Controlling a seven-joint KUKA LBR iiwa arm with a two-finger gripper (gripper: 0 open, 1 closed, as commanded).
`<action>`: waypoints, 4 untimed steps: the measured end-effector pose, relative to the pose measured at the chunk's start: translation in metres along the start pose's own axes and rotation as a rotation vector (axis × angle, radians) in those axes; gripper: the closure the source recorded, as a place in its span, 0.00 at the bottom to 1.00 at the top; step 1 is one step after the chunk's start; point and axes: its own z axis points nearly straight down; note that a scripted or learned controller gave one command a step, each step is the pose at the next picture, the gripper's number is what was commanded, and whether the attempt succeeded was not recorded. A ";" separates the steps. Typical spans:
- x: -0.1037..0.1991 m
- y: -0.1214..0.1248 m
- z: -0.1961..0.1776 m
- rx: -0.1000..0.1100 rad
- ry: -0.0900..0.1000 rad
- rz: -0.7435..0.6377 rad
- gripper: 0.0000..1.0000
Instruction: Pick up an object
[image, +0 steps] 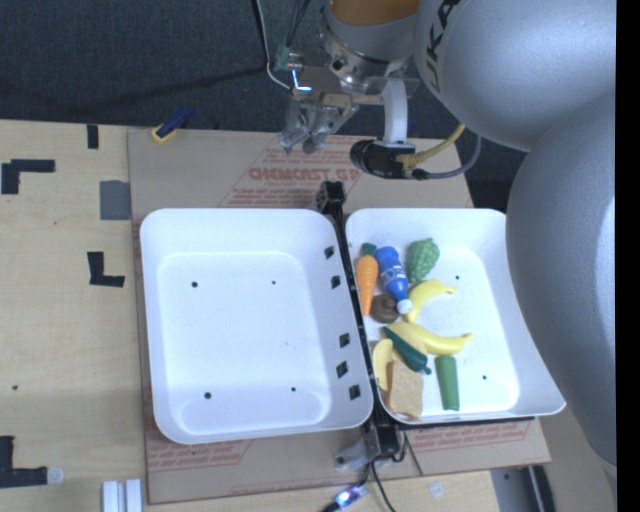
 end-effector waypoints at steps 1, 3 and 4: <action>0.017 0.000 -0.064 0.000 0.000 0.004 1.00; 0.029 -0.010 -0.160 0.002 -0.003 0.007 1.00; 0.006 -0.008 -0.157 0.007 -0.004 0.010 1.00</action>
